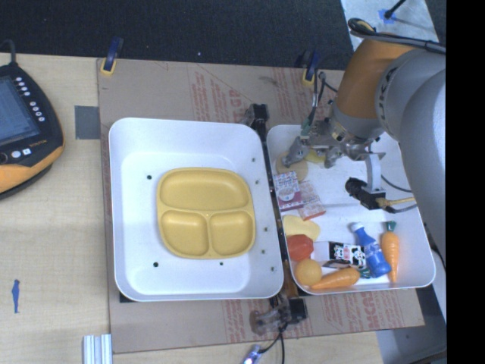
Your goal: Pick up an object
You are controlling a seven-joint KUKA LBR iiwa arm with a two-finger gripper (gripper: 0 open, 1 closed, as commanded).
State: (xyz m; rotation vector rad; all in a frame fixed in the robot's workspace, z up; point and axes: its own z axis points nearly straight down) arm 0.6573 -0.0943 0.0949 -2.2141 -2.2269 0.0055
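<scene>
Right bin (413, 275): carrots (390, 250) (333, 280), blue bottle (369, 249), red block (300, 246), yellow pieces, one printed packet (289, 190), its text too small to read. Left bin (129, 203): yellow tray (206, 211). Gripper (312, 155) over right bin's far-left corner; finger state cannot be told.

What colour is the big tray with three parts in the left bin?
The divided tray is pale yellow, seen clearly in the camera view.
</scene>
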